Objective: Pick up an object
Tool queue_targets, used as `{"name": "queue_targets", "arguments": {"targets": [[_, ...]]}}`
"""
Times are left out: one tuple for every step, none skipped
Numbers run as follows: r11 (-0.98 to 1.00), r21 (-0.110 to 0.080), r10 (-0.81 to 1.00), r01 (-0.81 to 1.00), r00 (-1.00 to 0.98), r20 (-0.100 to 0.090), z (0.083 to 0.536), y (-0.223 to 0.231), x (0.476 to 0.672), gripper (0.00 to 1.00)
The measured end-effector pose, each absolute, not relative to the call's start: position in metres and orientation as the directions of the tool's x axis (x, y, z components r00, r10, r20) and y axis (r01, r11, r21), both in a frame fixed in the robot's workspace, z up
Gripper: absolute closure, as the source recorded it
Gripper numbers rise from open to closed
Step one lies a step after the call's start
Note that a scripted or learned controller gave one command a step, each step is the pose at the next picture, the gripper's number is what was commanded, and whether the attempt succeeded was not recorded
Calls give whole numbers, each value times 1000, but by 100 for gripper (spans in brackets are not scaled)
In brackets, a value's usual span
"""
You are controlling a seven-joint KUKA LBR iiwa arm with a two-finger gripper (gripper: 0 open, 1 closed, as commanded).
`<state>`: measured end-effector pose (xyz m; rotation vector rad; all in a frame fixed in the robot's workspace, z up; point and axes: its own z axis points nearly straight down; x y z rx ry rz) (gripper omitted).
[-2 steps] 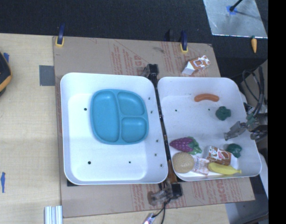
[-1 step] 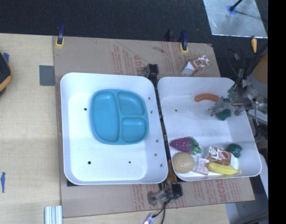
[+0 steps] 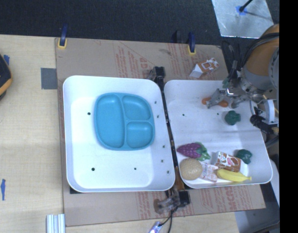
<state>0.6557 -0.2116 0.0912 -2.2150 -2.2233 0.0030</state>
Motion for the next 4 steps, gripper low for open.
{"name": "queue_targets", "arguments": {"targets": [[5,-1,1000,1000,-5,0,97,-212,657,0],[6,-3,1000,1000,-6,1,92,-211,656,0],[6,0,1000,1000,-6,-1,103,-212,657,0],[3,-2,1000,1000,-3,-1,200,-213,524,0]]}}
